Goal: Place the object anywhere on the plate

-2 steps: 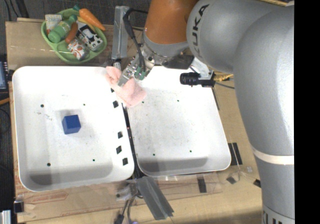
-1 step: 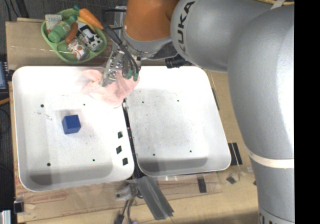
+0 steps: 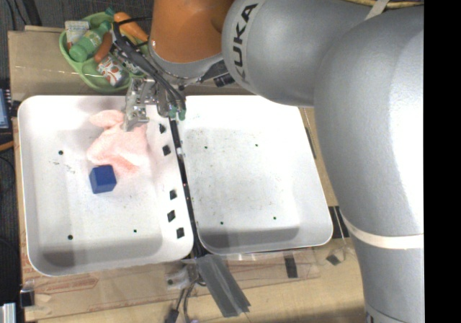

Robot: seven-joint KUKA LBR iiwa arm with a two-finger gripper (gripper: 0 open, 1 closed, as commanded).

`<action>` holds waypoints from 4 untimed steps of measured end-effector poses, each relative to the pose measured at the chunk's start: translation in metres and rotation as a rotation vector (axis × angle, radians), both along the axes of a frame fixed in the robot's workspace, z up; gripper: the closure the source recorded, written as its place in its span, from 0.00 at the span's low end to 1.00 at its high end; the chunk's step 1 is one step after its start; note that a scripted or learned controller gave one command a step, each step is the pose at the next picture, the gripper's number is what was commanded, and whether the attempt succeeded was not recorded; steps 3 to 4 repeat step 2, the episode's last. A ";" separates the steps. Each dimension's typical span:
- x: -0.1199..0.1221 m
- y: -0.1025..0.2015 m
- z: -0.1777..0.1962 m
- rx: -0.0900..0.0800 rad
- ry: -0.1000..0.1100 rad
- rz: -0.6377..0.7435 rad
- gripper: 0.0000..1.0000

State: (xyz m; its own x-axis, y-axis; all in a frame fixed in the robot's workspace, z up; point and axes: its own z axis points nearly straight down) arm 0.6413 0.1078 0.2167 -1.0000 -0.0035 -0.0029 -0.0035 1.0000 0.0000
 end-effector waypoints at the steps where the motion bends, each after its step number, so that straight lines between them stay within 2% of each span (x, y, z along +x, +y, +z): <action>1: -0.010 0.050 0.007 -0.001 0.002 0.003 1.00; 2: -0.010 0.050 0.008 -0.001 0.002 0.003 0.00; 4: -0.010 0.050 0.008 -0.001 0.002 0.003 0.00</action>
